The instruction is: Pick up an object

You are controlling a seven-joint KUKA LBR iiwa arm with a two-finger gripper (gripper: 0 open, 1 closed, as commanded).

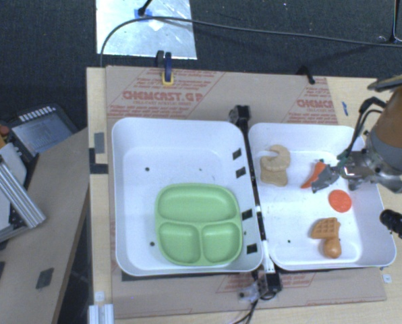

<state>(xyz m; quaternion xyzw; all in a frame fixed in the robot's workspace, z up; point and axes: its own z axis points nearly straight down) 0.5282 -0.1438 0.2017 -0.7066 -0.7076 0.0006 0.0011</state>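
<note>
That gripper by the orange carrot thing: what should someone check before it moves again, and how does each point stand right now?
1. Gripper over the right bin: ok.
2. Gripper close to a target: ok, its tip lies beside the carrot.
3. Carrot between the fingers: cannot tell, too small and dark there.
4. Neighbours clear of the carrot: ok, the red disc and the tan piece lie apart from it.
5. Waffle out of the way: ok, near the bin's front.
6. Green tray undisturbed in the left bin: ok.

Smooth matt-green plastic tray (198, 223), glossy white plastic bins (140, 147), printed brown cardboard (208, 93) beneath.
</note>
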